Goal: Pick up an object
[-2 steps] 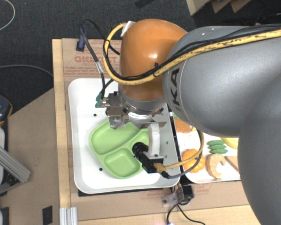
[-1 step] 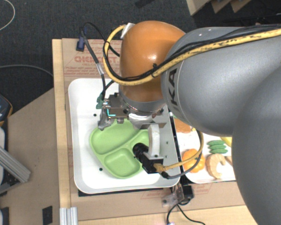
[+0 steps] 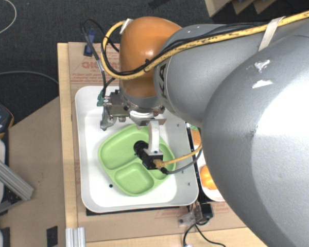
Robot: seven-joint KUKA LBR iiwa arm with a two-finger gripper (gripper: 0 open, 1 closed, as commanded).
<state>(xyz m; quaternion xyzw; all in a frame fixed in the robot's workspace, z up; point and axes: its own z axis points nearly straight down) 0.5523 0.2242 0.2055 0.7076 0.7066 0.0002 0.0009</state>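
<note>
- Nearest me, the left bin [image 3: 92, 189] showed a smooth white rim with rounded corners; it looked like hard plastic.
- In it lay the dish [image 3: 131, 181], pale green and glossy, with raised ridges dividing it into shallow compartments. It lay flat on the bin floor and took up most of it. I judged it the likeliest thing to pick.
- A dark speck sat beside the dish's near-left edge, too small for me to name.
- To the right, past the bin's rim, an orange thing [image 3: 207, 179] peeked out from under the arm [image 3: 247, 112], mostly hidden.
- Farther back, the gripper [image 3: 113, 118] hung low over the dish's far-left rim. I couldn't tell whether it was spread or closed, nor whether it touched the dish.
- I read this as the reach-and-grasp step, with nothing lifted yet.
- The next move, I judged, called for biting the thin rim squarely; a slick, sloped edge could slip out.
</note>
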